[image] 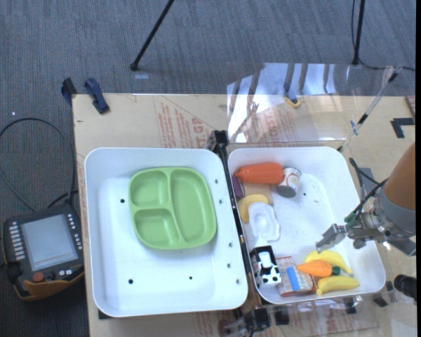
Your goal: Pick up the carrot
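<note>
the carrot lies in the near right corner of the right bin, resting against the bananas and just right of a small blue-and-orange packet. the larger orange-red item at the far side of that bin is a different object. the pincer hangs just above and slightly right of the carrot, apart from it; whether its fingers are spread or closed cannot be told. step in hand, as judged: approach, before grasp. the next move calls for a short descent toward the carrot, aligned across its narrow body, clear of the bananas. the green plate sits in the left bin, well apart from the carrot.
</note>
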Controlling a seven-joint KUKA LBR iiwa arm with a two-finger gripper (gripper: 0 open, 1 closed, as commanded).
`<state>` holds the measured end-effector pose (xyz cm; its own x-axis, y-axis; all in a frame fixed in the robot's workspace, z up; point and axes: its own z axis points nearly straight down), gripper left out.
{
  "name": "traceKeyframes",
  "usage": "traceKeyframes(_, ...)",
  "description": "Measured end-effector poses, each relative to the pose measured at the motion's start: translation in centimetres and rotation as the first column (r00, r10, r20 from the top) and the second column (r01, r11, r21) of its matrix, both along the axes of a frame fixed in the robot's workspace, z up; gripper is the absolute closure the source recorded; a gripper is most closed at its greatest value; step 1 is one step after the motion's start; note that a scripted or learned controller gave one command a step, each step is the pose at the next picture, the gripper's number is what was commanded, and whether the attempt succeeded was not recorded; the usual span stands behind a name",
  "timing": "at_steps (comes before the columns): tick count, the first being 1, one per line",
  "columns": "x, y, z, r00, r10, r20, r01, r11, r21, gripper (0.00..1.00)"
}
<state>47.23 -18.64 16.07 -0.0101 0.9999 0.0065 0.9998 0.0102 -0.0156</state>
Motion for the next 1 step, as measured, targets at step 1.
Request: traceKeyframes(1,0.13,1.99,-7.62,1.0,0.019,0.006,-0.019,1.0,0.0,0.0)
